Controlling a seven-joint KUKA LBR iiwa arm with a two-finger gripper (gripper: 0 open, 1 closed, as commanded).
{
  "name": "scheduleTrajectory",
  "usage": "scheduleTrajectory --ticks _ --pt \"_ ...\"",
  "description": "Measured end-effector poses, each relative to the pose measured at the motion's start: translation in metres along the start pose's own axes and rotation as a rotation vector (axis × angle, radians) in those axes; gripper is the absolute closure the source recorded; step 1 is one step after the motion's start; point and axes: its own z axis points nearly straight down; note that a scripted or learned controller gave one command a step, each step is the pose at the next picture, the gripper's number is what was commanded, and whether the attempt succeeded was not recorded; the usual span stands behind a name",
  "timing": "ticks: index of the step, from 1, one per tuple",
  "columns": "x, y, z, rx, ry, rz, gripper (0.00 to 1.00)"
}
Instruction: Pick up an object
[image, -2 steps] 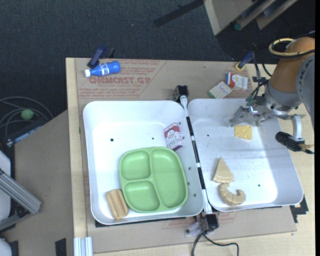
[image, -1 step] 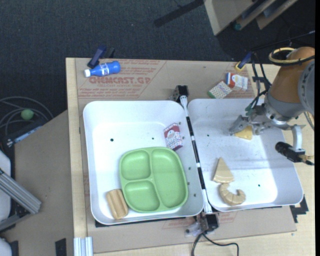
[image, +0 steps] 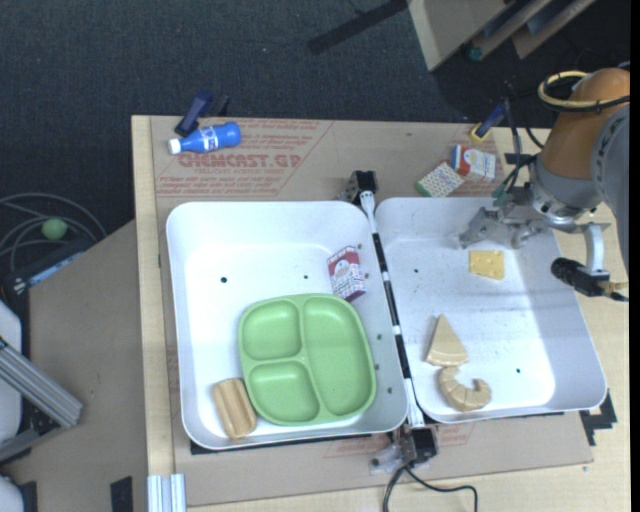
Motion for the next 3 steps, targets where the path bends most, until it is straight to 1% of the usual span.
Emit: scheduleTrajectory --ticks 1,2,3 --pt "0.014 -0.050 0.001 0.000 -0.001 0.001 0.00" --pt "0.014 0.001 -0.035 -0.004 -0.002 0.000 0.00" --pt "-0.016 -0.037 -0.021 0.001 0.003 -0.001 0.00"
